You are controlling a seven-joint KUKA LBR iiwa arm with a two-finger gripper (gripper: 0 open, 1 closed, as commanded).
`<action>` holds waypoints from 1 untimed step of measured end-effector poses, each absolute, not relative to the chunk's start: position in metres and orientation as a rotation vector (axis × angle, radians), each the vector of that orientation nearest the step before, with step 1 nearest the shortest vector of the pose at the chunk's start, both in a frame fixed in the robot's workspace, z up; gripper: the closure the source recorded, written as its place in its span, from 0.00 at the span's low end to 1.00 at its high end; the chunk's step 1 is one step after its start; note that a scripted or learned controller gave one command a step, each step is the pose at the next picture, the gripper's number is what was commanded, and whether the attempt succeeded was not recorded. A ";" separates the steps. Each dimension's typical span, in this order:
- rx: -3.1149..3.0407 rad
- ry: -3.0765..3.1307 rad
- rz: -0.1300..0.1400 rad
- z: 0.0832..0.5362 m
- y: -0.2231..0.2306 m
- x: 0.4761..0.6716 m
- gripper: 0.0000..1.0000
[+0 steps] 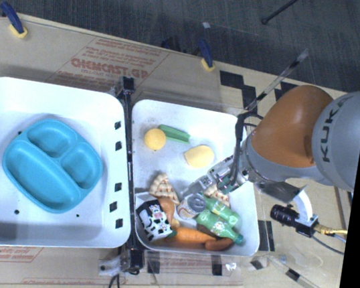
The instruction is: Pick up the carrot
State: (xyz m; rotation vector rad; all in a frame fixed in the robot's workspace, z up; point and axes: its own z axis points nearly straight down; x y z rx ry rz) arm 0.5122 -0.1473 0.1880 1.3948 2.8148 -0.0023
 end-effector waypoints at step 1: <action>1.167 2.922 -0.003 0.119 -0.142 0.604 0.00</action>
